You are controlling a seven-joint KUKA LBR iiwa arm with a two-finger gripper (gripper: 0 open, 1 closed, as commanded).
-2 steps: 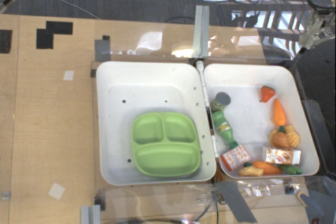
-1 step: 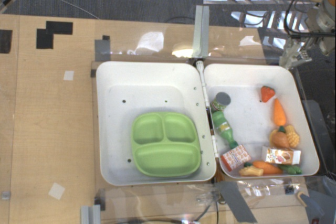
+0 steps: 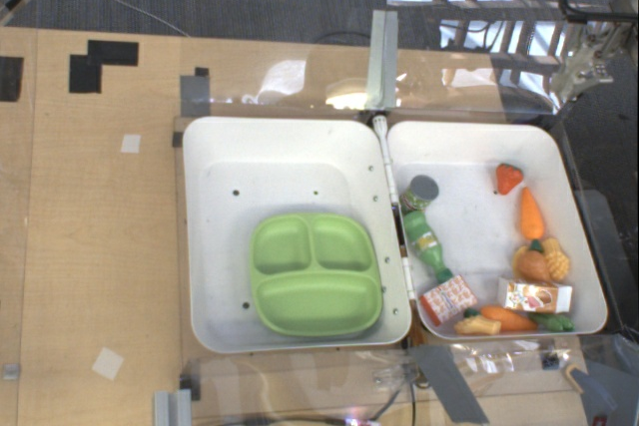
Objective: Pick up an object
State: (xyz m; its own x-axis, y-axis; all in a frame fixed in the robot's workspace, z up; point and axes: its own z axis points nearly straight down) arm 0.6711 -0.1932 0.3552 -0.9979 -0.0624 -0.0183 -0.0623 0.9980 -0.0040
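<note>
The right bin (image 3: 469, 140) holds several toy foods. A green bottle (image 3: 423, 240) lies along its left wall, with a grey round cap (image 3: 424, 187) just above it. A red strawberry (image 3: 509, 178) and an orange carrot (image 3: 531, 213) lie near the right wall. Below them sits an orange and yellow fruit (image 3: 542, 261). Along the front wall lie a red and white carton (image 3: 448, 298), a second carton (image 3: 537, 296), another carrot (image 3: 507, 319) and a small green piece (image 3: 560, 322).
The left bin (image 3: 230, 165) holds a green divided plate (image 3: 316, 274) in its front half. A metal divider post (image 3: 383, 65) stands behind the seam between the bins. Clear plastic sheeting (image 3: 479, 80) and a metal frame (image 3: 519, 35) lie behind the right bin.
</note>
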